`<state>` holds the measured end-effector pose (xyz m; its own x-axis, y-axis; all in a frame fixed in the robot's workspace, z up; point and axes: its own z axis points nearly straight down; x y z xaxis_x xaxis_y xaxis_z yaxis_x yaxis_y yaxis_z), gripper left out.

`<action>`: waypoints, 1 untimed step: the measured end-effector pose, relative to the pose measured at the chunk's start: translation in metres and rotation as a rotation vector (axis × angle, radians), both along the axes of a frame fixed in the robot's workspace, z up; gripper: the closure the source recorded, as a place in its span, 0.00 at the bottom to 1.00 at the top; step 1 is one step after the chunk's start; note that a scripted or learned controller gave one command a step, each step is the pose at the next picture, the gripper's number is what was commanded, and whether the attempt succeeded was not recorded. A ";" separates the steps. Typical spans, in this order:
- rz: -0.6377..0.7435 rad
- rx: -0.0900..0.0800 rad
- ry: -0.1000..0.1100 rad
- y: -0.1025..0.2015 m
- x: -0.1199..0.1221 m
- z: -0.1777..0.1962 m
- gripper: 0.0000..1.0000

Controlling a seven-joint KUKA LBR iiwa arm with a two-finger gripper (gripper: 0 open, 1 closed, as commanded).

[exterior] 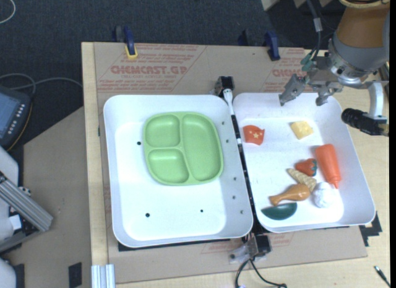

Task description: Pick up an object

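With fingers spread wide and empty, the gripper (305,95) hangs over the right bin (359,209); best drop squarely onto the yellow piece (301,129)

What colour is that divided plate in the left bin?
Pale green, all three compartments alike; the divided plate shows plainly in the camera view from above.

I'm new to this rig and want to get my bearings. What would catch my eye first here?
First, the green divided plate lying alone in the left bin. Next, the cluster of toy food in the right bin: an orange carrot, a red piece, a yellow chunk and a drumstick. The gripper hangs open over that bin's far edge, holding nothing.
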<state>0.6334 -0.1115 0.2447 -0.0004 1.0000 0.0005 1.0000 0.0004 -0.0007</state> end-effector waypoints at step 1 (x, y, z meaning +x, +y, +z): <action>0.001 0.000 0.005 0.004 0.009 -0.056 0.00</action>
